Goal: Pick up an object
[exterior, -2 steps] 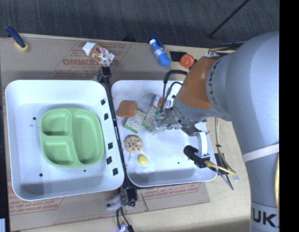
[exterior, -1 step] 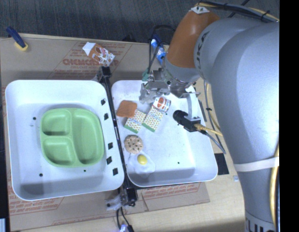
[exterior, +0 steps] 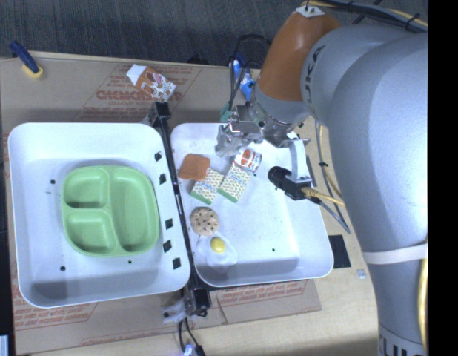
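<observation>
While a green tray point(exterior: 110, 210) is held in the left bin point(exterior: 21, 199), a cookie point(exterior: 204, 219), two packets point(exterior: 221, 184) and a small can point(exterior: 248, 159) are kept in the right bin point(exterior: 303, 251), near its top edge. The pincer point(exterior: 233, 136) is seen above the can.

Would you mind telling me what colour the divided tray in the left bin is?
Light green; the divided tray shows plainly in the camera view.

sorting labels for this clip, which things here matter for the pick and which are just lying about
For the pick: gripper, red-and-white can, two patterned boxes, orange slice, cookie, fried egg toy, right bin.

Lying about: green divided plate, left bin, small carton on the cardboard.
</observation>
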### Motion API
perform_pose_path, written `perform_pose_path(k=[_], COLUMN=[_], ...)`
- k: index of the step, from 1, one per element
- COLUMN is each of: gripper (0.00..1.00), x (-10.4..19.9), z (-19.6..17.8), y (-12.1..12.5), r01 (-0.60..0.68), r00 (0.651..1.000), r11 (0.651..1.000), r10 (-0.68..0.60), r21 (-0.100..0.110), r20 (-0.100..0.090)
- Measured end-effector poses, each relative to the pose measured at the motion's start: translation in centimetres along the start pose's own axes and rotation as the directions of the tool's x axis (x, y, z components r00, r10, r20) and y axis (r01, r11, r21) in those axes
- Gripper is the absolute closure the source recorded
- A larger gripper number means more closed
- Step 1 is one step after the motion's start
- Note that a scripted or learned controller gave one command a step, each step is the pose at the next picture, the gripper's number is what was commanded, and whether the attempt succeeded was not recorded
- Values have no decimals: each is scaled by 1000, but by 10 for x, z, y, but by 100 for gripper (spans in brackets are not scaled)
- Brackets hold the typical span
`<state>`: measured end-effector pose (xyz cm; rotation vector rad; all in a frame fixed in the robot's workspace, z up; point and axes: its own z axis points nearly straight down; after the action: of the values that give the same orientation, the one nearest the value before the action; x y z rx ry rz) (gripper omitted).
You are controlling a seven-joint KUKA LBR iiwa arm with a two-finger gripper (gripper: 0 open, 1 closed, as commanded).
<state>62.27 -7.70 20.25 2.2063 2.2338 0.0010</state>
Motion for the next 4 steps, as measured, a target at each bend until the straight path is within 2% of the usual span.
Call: perform_pose_path(k=[1, 2, 3, 4], gripper=[100, 100, 100, 100], x=[48, -42, -19, 38], z=[-33, 43, -10, -11], y=[-136, -148, -86, -128], r01=[-5, -7, -7, -5], r00=[1000, 1000, 1000, 1000], r11=[1000, 1000, 1000, 1000], r10=[5, 7, 7, 5], r21=[4, 6, 2, 5], r20=[-1, 0, -1, -1])
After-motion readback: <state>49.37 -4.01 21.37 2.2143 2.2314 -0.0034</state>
